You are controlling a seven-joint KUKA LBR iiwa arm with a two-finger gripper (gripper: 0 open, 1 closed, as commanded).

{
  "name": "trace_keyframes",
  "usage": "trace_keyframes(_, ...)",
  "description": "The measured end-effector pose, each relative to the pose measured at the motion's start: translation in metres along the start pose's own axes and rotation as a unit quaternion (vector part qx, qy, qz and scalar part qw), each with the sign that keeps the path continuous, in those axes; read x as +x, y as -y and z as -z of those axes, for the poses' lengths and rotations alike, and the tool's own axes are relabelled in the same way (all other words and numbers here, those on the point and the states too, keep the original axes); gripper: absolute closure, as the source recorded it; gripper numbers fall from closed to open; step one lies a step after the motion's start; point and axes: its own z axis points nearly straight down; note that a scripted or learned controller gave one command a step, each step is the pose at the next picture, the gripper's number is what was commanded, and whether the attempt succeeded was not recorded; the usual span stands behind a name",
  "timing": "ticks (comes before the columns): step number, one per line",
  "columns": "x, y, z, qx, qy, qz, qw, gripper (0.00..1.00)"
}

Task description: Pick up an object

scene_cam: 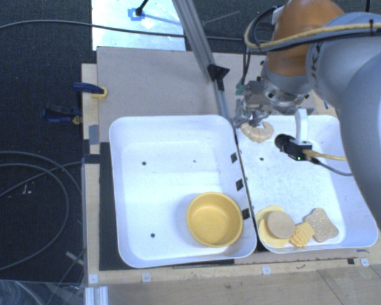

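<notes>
Over the right bin's [359, 230] far corner, the gripper [253, 121] pinches a pale scalloped toy food piece [258, 132] (probably lifted), apart from the yellow bowl [214, 218].

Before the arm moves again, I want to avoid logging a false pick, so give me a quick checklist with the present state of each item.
1. Hand over the right bin, at its far-left corner: ok.
2. Tan scalloped piece right beneath the hand: ok.
3. Piece actually gripped rather than just lying under the hand: cannot tell.
4. Space beside the divider between the bins: not ok, the hand is close to it.
5. Other items away from the hand: ok; the round cracker, waffle piece and toast piece lie at the near edge, and the yellow bowl sits in the left bin.
</notes>
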Motion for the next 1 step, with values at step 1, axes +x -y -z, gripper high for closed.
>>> trace_keyframes(1,0.0517,-0.0182,0.0196,-0.001,0.0,0.0,1.0,1.0)
